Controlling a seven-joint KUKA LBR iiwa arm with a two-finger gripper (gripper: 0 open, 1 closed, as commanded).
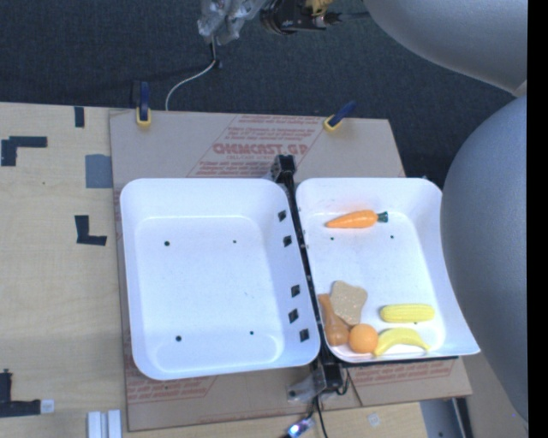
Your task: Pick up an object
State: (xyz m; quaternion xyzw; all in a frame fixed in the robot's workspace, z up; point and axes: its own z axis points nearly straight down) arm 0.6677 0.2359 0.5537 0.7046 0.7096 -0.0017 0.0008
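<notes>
Camera view, looking down at a slant. Two white bins side by side on a cardboard sheet (pixel 257 145), with the sheet clamped at its far edge by two blue-and-yellow clamps (pixel 142 109). Left bin (pixel 205 274) bare white inside, apart from a few small dark dots. Row of black clips (pixel 295 282) along the seam where the bins meet.

All the pickable things in the right bin (pixel 385 265):
- Carrot (pixel 353 220) near the far wall, lying crosswise, green end toward the right.
- Bread slice (pixel 348 301) near the left wall, toward the near end, leaning on a brown roll-shaped piece (pixel 330 318) that runs along that wall.
- Orange (pixel 363 339) at the near wall, touching the brown piece.
- Banana (pixel 401 343) just right of the orange, curved along the near wall.
- Corn cob (pixel 407 313) just behind the banana, lying crosswise.

Gripper (pixel 224 19) up at the top edge, well beyond both bins and over the dark floor, blurred. Open or closed: cannot tell. Nothing seen in its grasp. White cable (pixel 190 81) trailing from below it toward the left clamp.

Grey arm (pixel 501 197) bulking large along the right side, overlapping the right bin's far corner.

Pale wooden bench (pixel 43 257) to the left, marked with pieces of dark tape.
</notes>
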